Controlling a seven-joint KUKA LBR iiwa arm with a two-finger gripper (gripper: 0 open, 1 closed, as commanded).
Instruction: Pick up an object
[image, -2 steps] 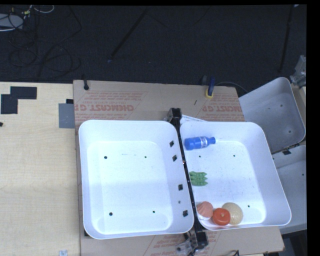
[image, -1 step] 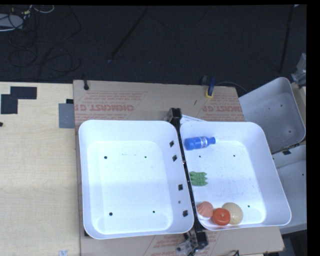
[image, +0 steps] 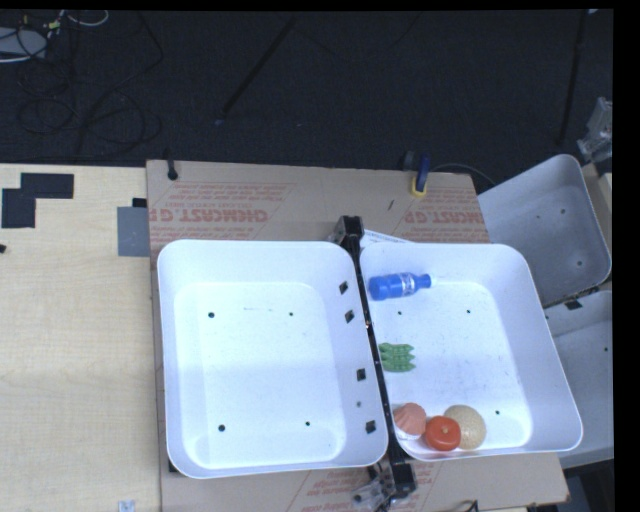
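The left bin (image: 262, 360) sits bare beside the right bin (image: 520, 400), which holds the candidates: a blue bottle (image: 399, 285) lying near the divider, a green pod-like piece (image: 396, 357) below it, and an orange-pink piece (image: 409, 417), a red ball (image: 442, 433) and a cream ball (image: 466, 424) bunched in the near corner. The gripper's state cannot be told. Likely risks: the bottle rolling off, or fingers jamming among the touching cluster. Cardboard (image: 300, 205) underlies both bins on a pale wooden bench (image: 70, 340); dark floor lies beyond.
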